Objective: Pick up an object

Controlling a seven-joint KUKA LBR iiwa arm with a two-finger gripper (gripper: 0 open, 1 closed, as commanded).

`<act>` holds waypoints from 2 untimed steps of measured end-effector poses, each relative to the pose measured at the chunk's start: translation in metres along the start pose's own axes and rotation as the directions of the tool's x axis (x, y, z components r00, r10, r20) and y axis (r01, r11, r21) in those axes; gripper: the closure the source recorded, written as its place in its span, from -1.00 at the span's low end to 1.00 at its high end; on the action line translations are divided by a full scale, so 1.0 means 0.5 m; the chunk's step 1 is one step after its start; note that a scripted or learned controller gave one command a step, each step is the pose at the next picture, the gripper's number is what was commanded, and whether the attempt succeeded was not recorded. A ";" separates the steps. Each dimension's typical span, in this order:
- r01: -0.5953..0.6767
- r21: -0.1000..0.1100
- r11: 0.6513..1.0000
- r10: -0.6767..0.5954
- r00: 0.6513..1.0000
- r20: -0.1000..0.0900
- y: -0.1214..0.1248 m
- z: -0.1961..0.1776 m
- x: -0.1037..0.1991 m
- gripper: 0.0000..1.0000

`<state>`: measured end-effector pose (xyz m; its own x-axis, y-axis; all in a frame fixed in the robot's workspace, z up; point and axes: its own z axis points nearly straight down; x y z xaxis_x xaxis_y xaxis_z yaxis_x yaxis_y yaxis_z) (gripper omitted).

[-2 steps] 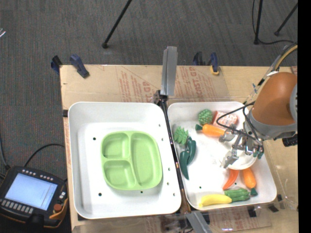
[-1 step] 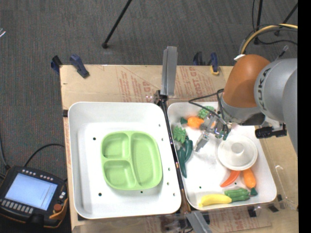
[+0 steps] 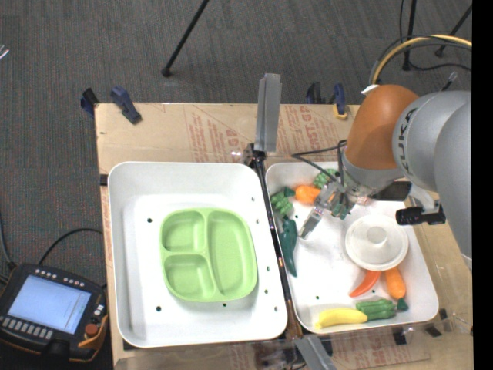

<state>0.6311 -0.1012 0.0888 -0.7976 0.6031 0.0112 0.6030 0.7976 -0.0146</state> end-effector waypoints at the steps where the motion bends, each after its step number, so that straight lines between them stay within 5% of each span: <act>1: -0.227 -0.014 0.974 0.228 0.974 0.003 -0.203 0.011 0.196 -1.00; 2: -0.317 -0.017 0.948 0.318 0.948 0.005 -0.162 0.007 0.094 -1.00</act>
<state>0.5449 -0.1377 0.0870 -0.5649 0.8252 0.0014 0.8252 0.5649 -0.0005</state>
